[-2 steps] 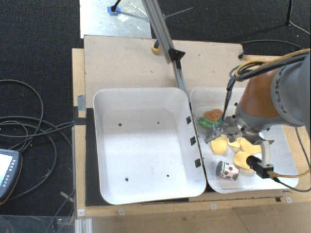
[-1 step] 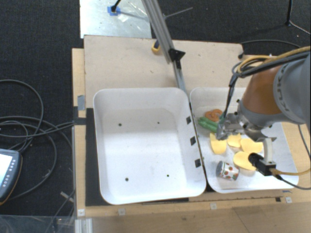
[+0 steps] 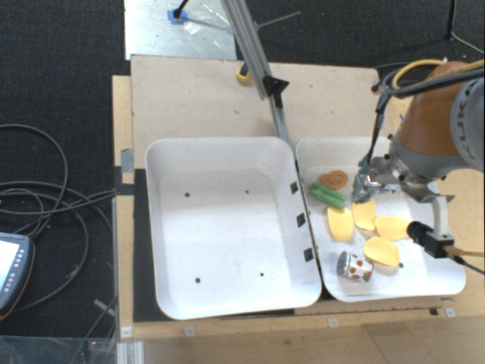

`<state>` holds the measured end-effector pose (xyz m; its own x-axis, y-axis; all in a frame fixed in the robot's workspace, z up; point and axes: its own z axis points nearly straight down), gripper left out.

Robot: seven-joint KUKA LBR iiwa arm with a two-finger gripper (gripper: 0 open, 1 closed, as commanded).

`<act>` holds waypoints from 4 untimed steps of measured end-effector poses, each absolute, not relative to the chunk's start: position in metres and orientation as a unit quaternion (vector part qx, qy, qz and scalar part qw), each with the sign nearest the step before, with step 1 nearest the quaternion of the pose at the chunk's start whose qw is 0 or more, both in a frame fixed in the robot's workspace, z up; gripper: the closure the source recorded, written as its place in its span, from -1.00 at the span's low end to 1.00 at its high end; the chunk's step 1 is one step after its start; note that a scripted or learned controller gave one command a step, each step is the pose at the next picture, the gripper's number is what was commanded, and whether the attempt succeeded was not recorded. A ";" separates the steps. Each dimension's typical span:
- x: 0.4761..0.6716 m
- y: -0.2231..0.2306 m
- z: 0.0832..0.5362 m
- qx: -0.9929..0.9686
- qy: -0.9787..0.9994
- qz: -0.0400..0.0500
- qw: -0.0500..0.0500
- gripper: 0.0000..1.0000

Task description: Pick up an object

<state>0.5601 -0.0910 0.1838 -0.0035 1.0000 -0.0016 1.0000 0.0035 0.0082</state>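
The right bin (image 3: 447,279) holds several small objects: a brown-orange round piece (image 3: 333,179), a green pod-shaped piece (image 3: 326,196), several yellow pieces (image 3: 340,224) (image 3: 364,215) (image 3: 392,227) (image 3: 382,252), and a small patterned can (image 3: 354,266) lying near the front. My gripper (image 3: 364,185) hangs low over the bin's back middle, just right of the brown-orange piece and above the yellow pieces. Nothing shows between its tips.
The left bin (image 3: 163,165) sits beside the right one, with a shared divider wall (image 3: 301,218) between them. A slanted metal pole (image 3: 254,44) crosses the bench from the top. Cables lie on the floor at the left.
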 end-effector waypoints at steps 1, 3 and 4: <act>0.557 -0.092 0.229 0.706 0.709 0.002 0.003 1.00; 0.556 -0.045 0.278 0.704 0.710 0.001 0.000 1.00; 0.559 0.007 0.280 0.703 0.711 0.001 0.000 1.00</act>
